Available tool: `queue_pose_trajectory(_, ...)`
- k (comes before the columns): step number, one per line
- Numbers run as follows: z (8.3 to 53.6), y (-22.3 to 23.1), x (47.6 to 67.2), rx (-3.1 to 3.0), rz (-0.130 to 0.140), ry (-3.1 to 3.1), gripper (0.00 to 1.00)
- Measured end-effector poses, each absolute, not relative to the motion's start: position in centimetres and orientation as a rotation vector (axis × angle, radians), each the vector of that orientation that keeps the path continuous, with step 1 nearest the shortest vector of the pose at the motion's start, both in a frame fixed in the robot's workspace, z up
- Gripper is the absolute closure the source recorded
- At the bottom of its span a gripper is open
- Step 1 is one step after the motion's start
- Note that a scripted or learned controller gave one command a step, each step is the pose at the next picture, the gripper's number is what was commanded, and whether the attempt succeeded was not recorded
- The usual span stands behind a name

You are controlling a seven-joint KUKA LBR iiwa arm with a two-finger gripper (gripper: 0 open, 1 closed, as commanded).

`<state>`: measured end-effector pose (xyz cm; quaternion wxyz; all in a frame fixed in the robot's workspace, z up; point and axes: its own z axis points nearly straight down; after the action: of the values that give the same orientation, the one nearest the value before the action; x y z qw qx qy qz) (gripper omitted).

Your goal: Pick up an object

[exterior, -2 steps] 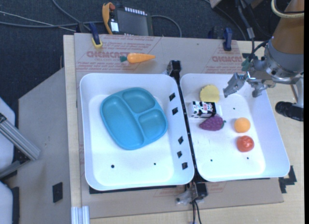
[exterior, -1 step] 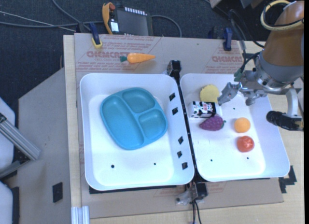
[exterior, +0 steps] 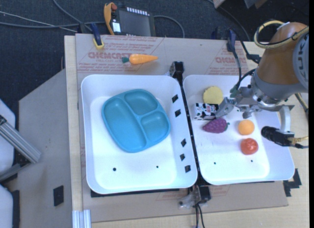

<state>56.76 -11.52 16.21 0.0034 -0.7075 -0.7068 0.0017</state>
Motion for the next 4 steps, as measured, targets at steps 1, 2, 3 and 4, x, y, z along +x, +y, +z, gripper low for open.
queue_pose_trajectory(1,10.9,-10.5,57.1,-2.216,0.005,-2.217,0.00)
queue_pose_trajectory(2,12.4,-10.6,57.4,-2.223,-0.005,-2.222,1.00)
queue_pose_trajectory(3,18.7,-10.2,58.1,-2.223,-0.007,-2.227,1.00)
queue_pose_trajectory(4,20.7,-10.2,58.2,-2.222,-0.004,-2.225,1.00)
